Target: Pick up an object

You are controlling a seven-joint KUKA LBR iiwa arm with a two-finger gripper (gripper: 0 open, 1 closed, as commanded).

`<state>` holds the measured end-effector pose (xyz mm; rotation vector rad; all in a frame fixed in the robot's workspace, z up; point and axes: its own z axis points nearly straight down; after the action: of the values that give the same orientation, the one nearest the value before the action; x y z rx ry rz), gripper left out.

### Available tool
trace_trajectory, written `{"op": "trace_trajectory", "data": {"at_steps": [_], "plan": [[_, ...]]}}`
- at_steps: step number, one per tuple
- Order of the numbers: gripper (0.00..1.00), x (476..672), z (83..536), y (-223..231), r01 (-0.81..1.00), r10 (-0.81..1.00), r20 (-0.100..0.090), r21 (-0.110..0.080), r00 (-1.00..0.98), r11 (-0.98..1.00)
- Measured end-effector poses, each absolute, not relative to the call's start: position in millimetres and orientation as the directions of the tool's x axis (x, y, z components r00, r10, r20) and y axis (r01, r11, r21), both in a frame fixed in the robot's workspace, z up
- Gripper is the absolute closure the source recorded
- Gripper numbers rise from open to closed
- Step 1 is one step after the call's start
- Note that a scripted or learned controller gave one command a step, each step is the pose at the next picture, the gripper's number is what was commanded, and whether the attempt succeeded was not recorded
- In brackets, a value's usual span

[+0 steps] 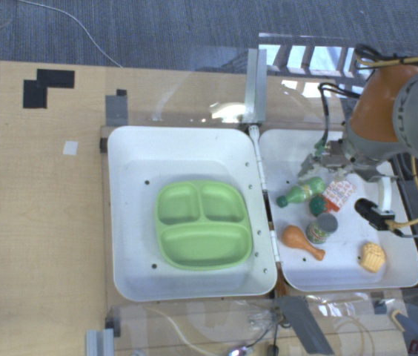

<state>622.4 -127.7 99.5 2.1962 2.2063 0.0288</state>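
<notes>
Here I am, my arm [409,117] reaching in from the right, orange band showing above the wrist. My jaws hang over the far half of the right bin [284,148]. From up there I cannot tell whether they are spread or pressed together, and I see nothing pinched between them.

Just below them in the view lies the green bottle [302,193], flat on its side with its neck pointing toward the wall between the bins. Right beside it, on the arm's side, sits the red-and-white packet [340,193]. Whether I am touching either one, I cannot tell.

A small dark green ball [317,206] is tucked between the bottle and the packet, on the near side. Nearer the front edge stands the can [322,229], its grey top showing, close to the ball. The orange drumstick [302,242] lies just beside the can, thick end toward the dividing wall. Off in the near right corner, well apart from the rest, is the yellow corn piece [372,256].

Over in the left bin [124,221], the green divided plate [203,225] lies flat in the middle: two small compartments at the back, one long one at the front. Both bins sit on the pale wooden counter [38,221].
</notes>
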Motion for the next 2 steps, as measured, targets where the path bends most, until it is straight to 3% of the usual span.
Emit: {"op": "trace_trajectory", "data": {"at_steps": [1, 2], "plan": [[0.0, 603.4, 99, -148, 0.999, 1.0, -0.007, 0.034, -0.006, 0.006], [0.0, 606.7, 91, -127, 1.0, 1.0, -0.001, 0.017, -0.006, 0.006]]}}
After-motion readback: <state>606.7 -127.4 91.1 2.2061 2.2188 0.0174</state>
